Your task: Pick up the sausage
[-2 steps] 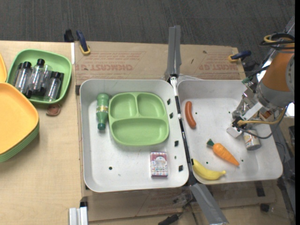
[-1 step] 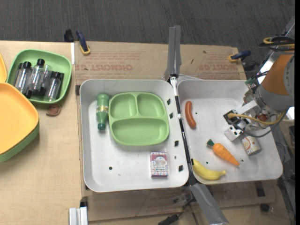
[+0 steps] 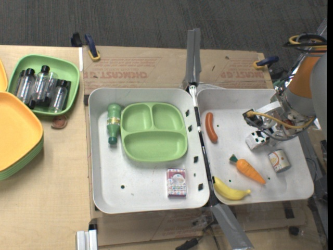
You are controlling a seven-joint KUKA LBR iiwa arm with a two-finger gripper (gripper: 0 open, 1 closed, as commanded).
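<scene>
The slim red-orange toy sausage [image 3: 211, 127] is lying in the right-hand shallow white bin [image 3: 291, 191], close to that bin's left wall and running roughly along it, with nothing touching it. The grey arm with the orange band [image 3: 307, 85] is reaching in from the right, and its claw [image 3: 258, 129] is hanging over the middle-right part of the same bin, well apart from the sausage. Cables and dark parts are crowding the tip, so how the claw is standing cannot be told, and nothing is showing between its tips.

Just beneath the claw, a small white block with black spots [image 3: 257, 139] is sitting on the bin floor. A small tin can with a pale label [image 3: 280, 161] is lying near it toward the right. An orange toy carrot with a green top [image 3: 248, 170] is lying slantwise in the lower middle of the bin, and a yellow toy banana [image 3: 230, 190] is resting at the lower left corner.

In the left-hand shallow white bin [image 3: 104, 191], a light green divided plastic plate [image 3: 154, 131] is sitting near the top, a green toy bottle [image 3: 113, 123] is lying just beside its left edge, and a small pink-and-white carton [image 3: 177, 183] is lying below the plate.

On the wooden tabletop [image 3: 47, 207] to the left, a green square dish holding small dark bottles [image 3: 43, 84] is standing beside a stack of orange-yellow plates [image 3: 18, 134].
</scene>
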